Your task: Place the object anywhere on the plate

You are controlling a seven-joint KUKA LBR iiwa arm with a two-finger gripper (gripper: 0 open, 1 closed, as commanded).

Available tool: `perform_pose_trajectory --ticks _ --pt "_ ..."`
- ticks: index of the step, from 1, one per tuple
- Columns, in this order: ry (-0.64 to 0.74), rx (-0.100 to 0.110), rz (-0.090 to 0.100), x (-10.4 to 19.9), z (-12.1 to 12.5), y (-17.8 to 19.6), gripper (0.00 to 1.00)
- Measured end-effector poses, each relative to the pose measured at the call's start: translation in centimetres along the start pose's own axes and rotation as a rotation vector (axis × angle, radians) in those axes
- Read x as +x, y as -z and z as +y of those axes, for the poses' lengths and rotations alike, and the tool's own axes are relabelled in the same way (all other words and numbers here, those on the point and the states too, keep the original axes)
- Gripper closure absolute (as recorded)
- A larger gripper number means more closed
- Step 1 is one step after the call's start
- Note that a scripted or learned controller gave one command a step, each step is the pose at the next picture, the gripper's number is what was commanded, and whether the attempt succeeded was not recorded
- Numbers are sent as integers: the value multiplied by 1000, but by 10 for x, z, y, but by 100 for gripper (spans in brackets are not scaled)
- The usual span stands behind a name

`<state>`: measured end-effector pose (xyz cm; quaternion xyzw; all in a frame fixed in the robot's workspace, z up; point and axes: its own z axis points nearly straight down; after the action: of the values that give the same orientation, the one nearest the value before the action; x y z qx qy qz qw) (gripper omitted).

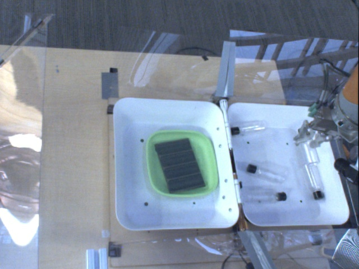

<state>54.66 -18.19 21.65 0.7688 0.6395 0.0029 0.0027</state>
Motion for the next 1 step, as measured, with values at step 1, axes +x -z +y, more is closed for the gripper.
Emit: perform_pose_trajectory --ticks 1 --pt "93 4 0 105 2 -32 100"
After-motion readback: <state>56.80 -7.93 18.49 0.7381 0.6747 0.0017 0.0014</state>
